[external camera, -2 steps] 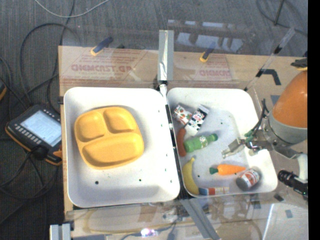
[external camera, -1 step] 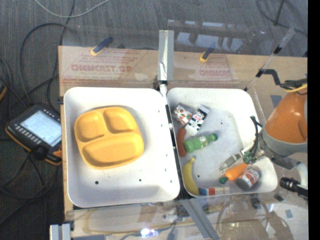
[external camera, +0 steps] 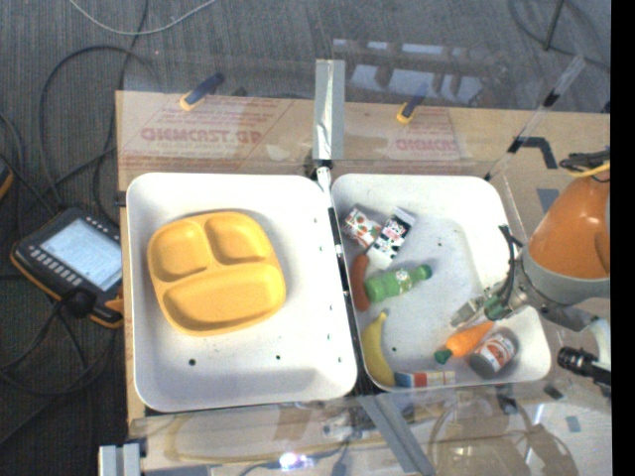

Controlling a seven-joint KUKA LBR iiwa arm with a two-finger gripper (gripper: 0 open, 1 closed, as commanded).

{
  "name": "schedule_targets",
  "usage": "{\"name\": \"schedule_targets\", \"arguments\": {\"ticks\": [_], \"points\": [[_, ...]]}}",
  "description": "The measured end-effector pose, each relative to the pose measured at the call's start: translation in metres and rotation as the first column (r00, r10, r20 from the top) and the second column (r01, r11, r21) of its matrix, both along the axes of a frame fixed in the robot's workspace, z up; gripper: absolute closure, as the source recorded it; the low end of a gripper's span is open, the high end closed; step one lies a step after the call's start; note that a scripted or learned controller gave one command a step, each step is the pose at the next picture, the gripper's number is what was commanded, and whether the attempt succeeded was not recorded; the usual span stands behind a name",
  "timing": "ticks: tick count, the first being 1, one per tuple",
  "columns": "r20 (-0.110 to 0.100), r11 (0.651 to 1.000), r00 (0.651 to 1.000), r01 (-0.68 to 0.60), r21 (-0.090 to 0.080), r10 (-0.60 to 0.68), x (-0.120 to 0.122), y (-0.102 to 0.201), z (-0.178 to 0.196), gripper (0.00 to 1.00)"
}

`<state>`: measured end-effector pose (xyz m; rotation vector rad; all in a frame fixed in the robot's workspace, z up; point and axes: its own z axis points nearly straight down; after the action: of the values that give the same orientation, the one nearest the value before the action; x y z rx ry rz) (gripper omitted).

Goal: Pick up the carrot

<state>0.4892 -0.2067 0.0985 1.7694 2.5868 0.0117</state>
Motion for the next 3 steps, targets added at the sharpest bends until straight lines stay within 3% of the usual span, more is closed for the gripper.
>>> {"name": "schedule_targets", "arguments": {"ticks": [1,2,3], "points": [[0.0,1.0,1.0,0.0,0.0,0.0,0.0,0.0,0.0,0.0],[0.007,0.991,0.991,0.136,-0.009,-0.136,-0.001,0.032,-0.008,0.0],[0.007,0.991,0.991,0.136,-0.009,-0.136,-0.001,0.032,-0.008,0.0]]}}
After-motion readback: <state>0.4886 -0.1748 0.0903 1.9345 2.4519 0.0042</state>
